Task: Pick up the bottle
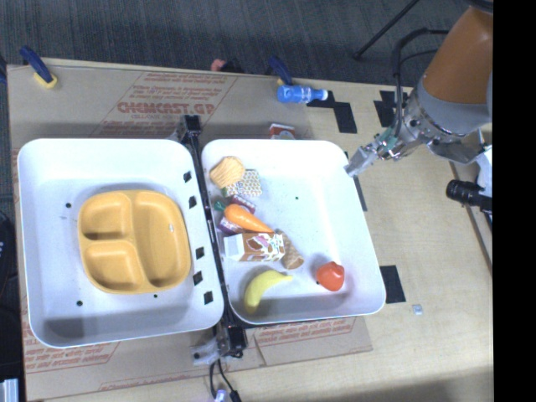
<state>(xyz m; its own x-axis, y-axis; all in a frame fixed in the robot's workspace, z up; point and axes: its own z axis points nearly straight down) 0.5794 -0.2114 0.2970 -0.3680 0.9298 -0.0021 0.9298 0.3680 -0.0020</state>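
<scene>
The reach had not begun—the pincer (362, 161), its state impossible to tell, hung at the right bin's (356, 258) rim, so it needed to cross the bench to the bottle (300, 95) lying behind.

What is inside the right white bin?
The right bin holds a carrot, banana, red fruit, cracker-like snack and small cartons. Anything beneath that pile is hidden.

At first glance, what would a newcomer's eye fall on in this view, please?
The yellow divided tray in the left bin stands out most. Next, the bright toy food in the right bin: a carrot, a banana and a tomato. The gripper hangs over that bin's far right corner.
</scene>
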